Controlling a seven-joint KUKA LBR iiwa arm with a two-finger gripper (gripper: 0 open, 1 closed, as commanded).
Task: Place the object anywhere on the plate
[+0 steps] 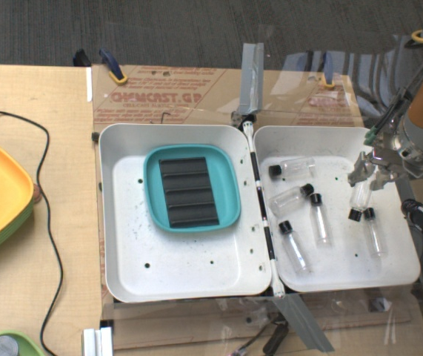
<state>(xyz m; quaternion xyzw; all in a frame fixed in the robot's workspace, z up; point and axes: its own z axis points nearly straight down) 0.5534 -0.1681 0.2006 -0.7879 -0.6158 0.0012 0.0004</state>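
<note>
lying scattered in the right bin (411,269) are clear vials with black caps, the nearest one (293,245) low by the divider. farther up, the gripper (365,178) hangs over a vial (358,201), fingers slightly apart, nothing clearly between them. the teal plate (192,188), with its dark ribbed insert, sits in the left bin (189,277).

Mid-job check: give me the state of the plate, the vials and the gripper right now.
Teal plate: flat in the left bin, dark ribbed insert on it, no vial on it.
Vials: capped, lying loose in the right bin.
Gripper: above the right bin, over a vial; grip unclear.
</note>
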